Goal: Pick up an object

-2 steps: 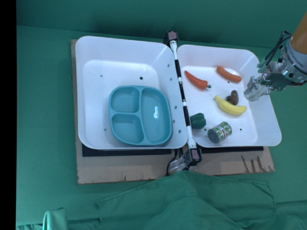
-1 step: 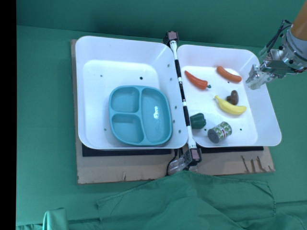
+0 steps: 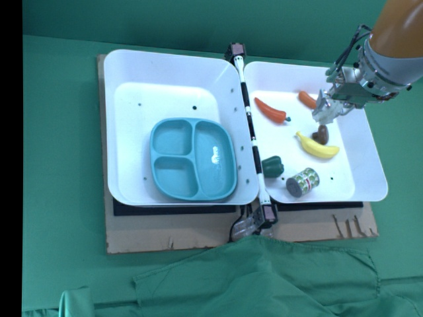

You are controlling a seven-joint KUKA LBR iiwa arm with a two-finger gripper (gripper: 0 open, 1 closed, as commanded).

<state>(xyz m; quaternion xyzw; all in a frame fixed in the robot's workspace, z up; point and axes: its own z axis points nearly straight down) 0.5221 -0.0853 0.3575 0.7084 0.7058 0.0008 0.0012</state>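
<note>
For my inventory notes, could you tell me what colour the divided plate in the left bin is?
The divided plate is light blue, a turquoise shade, seen clearly in the camera view.

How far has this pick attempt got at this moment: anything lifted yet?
Done: the gripper is over the right bin, above the small brown object beside the banana. In hand: nothing visibly held. Left: the grasp and lift. The red pepper, green pepper and can lie on the bin floor.

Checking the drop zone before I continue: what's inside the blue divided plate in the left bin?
The blue divided plate shows three bare compartments, with just a white glare spot in the large one. Nothing covers it, so its whole inside is visible. It sits in the left bin.
</note>
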